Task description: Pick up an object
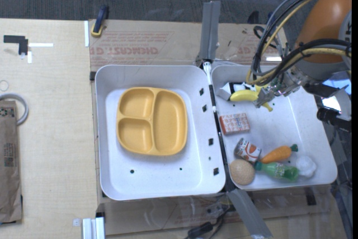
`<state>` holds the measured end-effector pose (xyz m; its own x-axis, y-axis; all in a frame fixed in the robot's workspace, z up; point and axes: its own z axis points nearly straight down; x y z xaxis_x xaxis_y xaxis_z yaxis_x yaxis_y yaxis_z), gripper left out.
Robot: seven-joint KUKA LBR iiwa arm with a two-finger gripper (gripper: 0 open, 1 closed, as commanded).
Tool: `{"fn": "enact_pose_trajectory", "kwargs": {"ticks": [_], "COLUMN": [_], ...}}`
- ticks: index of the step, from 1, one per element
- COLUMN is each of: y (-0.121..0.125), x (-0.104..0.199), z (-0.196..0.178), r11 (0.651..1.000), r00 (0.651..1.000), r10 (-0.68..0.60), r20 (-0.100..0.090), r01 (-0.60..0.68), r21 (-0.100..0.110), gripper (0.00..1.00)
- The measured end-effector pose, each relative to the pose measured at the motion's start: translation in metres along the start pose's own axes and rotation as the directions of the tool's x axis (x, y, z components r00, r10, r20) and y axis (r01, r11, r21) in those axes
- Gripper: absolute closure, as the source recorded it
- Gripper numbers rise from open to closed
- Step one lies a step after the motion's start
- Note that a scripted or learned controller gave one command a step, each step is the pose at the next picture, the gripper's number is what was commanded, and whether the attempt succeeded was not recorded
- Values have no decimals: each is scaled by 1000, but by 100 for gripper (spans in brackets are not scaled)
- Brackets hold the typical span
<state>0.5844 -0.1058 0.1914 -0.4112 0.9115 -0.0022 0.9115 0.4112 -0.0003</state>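
The left bin, smooth white with rounded corners, holds a glossy yellow divided plate near its middle, with bare floor open all round it up to the walls. In the right bin a yellow banana, curved and smooth, lies near the far left corner, with the gripper right at its right end; whether its jaws are parted or closed cannot be told. A small reddish carton lies below. Along the near wall crowd a small can, a round tan ball, a green bottle and an orange carrot, leaving open floor mid-bin at the right
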Motion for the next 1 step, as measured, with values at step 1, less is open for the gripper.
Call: {"fn": "enact_pose_trajectory", "kwargs": {"ticks": [1], "y": [19], "x": [-31], "z": [-107], "r11": [971], "r00": [971], "r10": [239], "r20": [1], "r01": [-239], "r21": [1], "gripper": [100]}}
